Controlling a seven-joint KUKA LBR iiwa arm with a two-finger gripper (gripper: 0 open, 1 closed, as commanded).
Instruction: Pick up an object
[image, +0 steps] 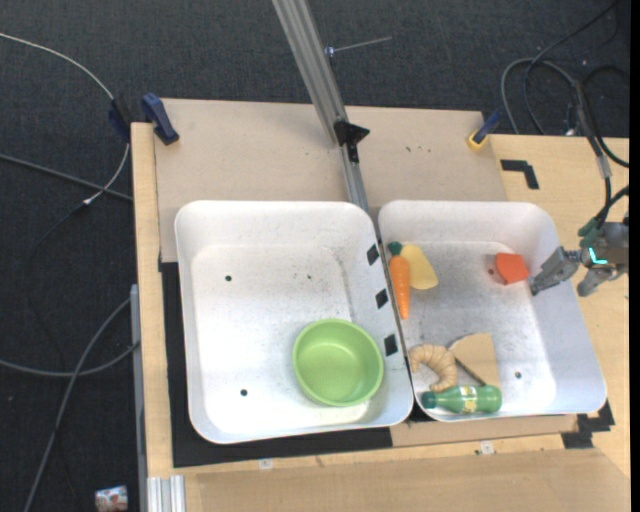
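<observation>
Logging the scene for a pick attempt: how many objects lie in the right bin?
6: carrot and yellow piece at left, orange block at right, croissant, tan wedge and green bottle near front.

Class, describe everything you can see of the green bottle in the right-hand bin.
The green bottle is small and glossy, probably plastic, with a yellowish label band around its middle. It lies on its side along the near edge of the right bin, its narrower end pointing right. The curled tan pastry-like piece lies just above it and seems to touch it. Nothing grips it.
</observation>
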